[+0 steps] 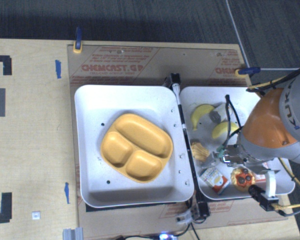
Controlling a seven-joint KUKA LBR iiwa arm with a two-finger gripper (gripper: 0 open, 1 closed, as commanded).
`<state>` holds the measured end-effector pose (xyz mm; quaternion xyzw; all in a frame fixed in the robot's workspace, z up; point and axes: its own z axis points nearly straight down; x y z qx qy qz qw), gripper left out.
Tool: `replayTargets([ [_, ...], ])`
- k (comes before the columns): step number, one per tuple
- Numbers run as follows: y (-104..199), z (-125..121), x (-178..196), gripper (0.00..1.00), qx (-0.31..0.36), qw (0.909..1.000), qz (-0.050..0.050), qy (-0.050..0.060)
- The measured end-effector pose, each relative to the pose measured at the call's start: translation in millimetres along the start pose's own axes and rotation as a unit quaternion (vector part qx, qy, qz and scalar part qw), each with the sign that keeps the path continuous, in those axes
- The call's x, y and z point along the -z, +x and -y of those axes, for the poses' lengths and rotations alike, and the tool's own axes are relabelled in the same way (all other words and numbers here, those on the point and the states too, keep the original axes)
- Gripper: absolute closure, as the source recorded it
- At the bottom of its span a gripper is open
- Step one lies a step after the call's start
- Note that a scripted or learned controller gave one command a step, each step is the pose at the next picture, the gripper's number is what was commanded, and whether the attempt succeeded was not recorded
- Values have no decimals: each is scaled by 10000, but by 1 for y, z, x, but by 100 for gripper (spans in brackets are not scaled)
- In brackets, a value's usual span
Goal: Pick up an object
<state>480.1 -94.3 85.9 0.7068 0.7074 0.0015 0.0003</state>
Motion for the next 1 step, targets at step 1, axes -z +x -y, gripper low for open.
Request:
replayTargets([
  [1,0,0,0,0,-2,10000,3,-2],
])
